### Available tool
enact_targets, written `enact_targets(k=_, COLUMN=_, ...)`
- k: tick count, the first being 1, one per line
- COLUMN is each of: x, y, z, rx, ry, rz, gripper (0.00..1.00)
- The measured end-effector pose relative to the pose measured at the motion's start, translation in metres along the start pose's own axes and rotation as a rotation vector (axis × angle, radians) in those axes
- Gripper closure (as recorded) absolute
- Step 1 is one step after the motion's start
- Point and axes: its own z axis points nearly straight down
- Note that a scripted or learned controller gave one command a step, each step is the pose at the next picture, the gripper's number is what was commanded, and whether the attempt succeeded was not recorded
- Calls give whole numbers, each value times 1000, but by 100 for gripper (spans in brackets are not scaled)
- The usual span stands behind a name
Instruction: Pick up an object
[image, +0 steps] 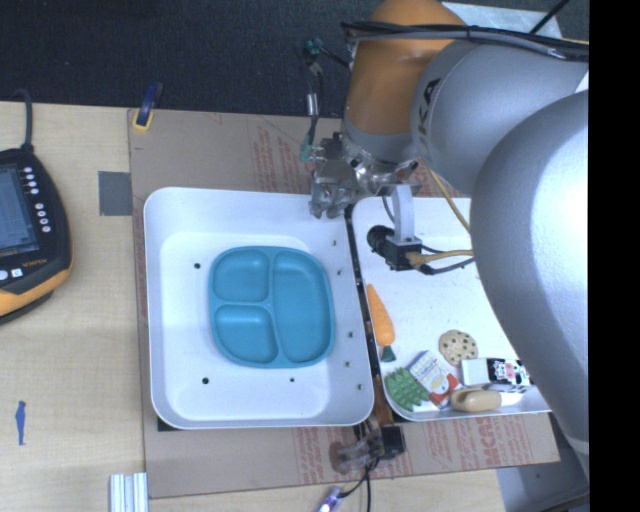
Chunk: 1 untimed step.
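Note:
My gripper (328, 203) hangs over the far end of the wall between the two bins, below the orange band of the arm. Nothing is visibly held in it. In the right bin (440, 300) an orange carrot (380, 316) lies along the left wall. Near that bin's front edge sit a round cookie (458, 346), a small printed packet (432, 373), a green leafy item (403, 387), a tan bread roll (476, 400) and a black-and-white item (500, 372). All of these lie well in front of the gripper.
The left bin (180, 300) holds a blue divided plate (271, 305). A teach pendant (25, 230) lies on the bench at the far left. The grey arm (520, 180) covers the right bin's far right part. A black part with cables (392, 247) hangs over the right bin.

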Motion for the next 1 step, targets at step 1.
enact_targets(k=1, x=-76, y=-23, z=-21, rx=-1, ry=0, rz=4, gripper=100)
